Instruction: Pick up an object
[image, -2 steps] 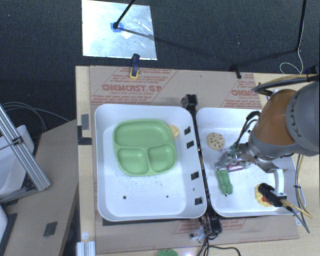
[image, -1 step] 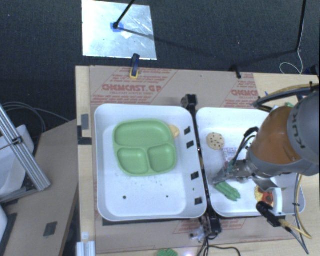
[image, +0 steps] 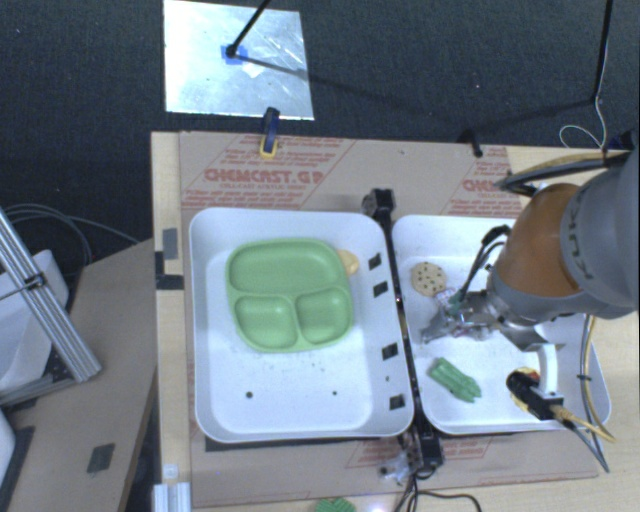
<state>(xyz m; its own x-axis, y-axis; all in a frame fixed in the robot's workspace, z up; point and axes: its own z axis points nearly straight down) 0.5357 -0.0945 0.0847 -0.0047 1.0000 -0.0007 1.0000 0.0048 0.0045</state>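
In the right bin (image: 570, 415), a round speckled cookie (image: 428, 277) lies near the far left corner. A green ridged piece (image: 455, 380) rests near the front left. My gripper (image: 439, 324) hangs low over the bin floor between these two, touching neither, and nothing shows in its grasp. The grey arm with its orange band (image: 545, 245) reaches in from the right and hides the middle of this bin.
The left bin (image: 300, 405) holds a green divided tray (image: 290, 295), with a small yellow piece (image: 348, 262) peeking out at the tray's right edge. A black divider with clips (image: 392, 300) runs between the bins.
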